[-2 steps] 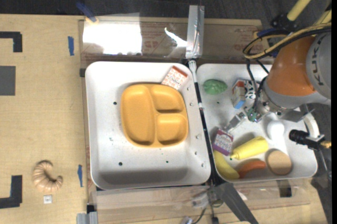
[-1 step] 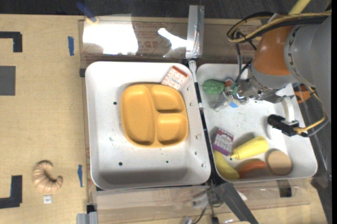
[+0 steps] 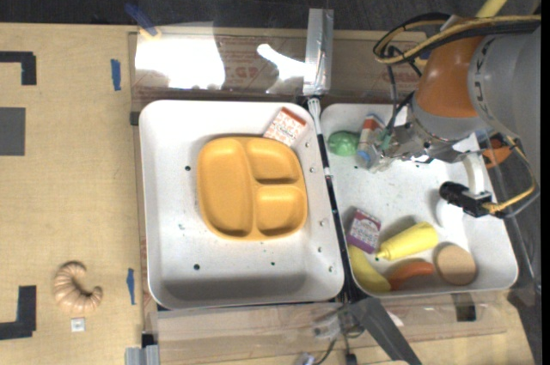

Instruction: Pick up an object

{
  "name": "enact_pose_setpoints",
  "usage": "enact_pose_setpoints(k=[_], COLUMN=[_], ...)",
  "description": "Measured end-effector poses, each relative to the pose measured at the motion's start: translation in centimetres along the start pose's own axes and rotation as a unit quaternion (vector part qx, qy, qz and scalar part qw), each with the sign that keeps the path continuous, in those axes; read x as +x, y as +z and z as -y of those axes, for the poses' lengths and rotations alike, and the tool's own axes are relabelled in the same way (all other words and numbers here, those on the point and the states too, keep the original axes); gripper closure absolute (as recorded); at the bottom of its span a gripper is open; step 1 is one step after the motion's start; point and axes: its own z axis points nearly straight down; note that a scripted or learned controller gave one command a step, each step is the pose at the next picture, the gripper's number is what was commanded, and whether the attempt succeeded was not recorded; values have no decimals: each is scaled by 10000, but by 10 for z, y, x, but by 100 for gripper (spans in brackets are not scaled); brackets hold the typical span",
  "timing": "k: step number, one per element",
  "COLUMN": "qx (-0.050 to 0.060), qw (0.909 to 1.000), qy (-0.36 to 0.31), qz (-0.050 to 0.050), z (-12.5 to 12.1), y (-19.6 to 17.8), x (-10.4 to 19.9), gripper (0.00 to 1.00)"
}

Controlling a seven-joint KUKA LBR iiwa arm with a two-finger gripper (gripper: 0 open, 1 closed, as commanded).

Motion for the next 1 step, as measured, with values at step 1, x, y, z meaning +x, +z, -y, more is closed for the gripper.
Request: enact_pose_setpoints(k=[1], qx=[52], qw=[9914], qy=[-1307], qz=[-19], z=[11], y=[8], x=[-42], gripper=[100])
